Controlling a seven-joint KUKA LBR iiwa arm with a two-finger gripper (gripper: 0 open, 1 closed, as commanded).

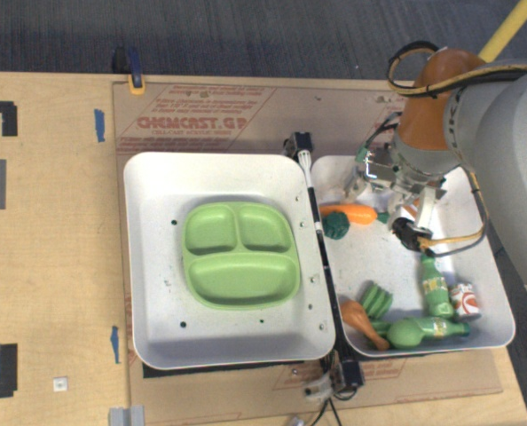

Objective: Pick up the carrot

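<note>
The carrot is a small orange toy lying on its side in the upper left part of the right bin. A dark green piece sits against its lower left side. My gripper hangs over the top of the right bin, just right of the carrot and a little above it. The grey wrist with the orange band covers the gripper from above. Nothing shows the carrot held by the gripper.
The left bin holds a green divided plate. Along the right bin's lower end lie a ribbed green toy, a tan-orange toy, a green bottle, a green vegetable and a red-white can.
</note>
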